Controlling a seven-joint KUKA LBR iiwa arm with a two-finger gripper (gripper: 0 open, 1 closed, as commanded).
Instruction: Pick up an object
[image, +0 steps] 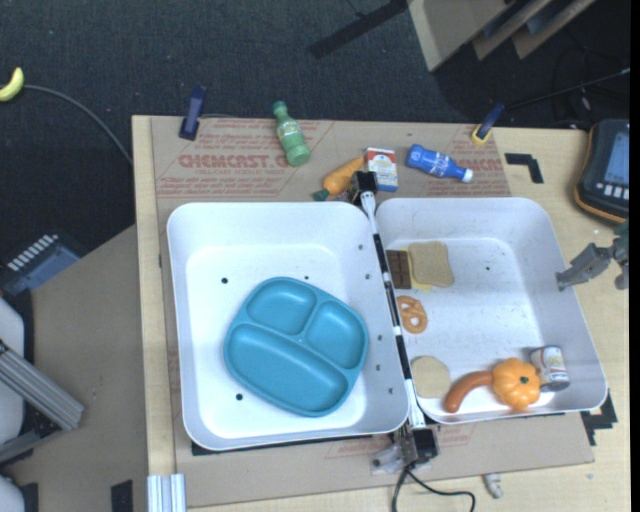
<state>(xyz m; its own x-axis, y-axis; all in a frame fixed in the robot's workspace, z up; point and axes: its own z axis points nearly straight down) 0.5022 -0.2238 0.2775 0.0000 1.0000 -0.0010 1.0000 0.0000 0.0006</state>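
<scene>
The pincer (583, 266) is being held at the right edge, its state untellable; the pumpkin (519, 383) is lying lower right, crowded by sausage (467, 389) and can (549, 367); a grasp is being risked there.

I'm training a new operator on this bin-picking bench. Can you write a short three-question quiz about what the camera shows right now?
1. True or false: the blue divided tray lies in the right bin.
2. Which item touches the orange pumpkin? A) the pretzel B) the sausage C) the green bottle
3. Fill in: the claw sits at the right bin's ____ rim.

Key:
1. False; it lies in the left bin.
2. B
3. Right, well away from the items inside.
</scene>
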